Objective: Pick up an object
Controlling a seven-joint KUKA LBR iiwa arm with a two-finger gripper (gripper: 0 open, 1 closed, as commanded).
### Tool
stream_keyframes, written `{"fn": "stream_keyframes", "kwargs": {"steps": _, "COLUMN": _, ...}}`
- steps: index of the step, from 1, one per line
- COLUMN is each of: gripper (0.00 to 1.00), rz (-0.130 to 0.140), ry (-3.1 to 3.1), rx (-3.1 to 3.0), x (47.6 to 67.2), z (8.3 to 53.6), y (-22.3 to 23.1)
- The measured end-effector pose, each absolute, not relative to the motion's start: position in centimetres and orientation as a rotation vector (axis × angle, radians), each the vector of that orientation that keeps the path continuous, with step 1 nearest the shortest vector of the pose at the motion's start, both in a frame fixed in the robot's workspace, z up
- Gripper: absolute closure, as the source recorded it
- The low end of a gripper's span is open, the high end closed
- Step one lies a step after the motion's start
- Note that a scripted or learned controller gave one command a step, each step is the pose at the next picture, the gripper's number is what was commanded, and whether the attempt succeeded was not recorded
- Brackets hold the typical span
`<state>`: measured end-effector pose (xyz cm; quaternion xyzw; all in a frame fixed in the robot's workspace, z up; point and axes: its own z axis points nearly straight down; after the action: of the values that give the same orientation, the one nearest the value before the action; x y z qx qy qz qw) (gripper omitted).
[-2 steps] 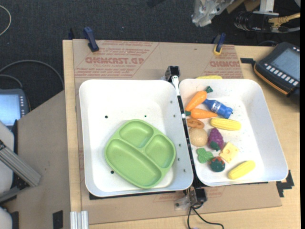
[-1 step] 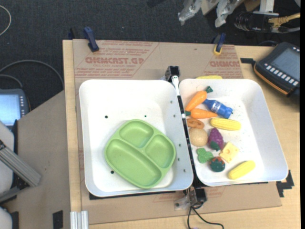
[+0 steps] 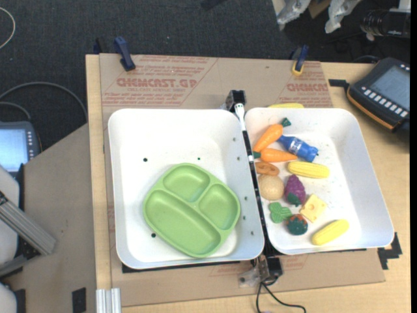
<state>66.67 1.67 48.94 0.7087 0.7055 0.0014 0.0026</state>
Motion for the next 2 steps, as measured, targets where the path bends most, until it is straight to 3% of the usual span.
{"fn": "stream_keyframes", "kwargs": {"steps": 1, "gripper": 0.0, "rz": 0.004, "ry": 2.207, "rx": 2.225, "x": 66.6, "z": 51.0, "y": -7.0}}
{"fn": "stream_keyframes", "kwargs": {"steps": 2, "gripper": 0.0, "rz": -0.005, "ry": 2.215, "rx": 2.229, "x": 66.6, "z": 49.2, "y": -12.6}}
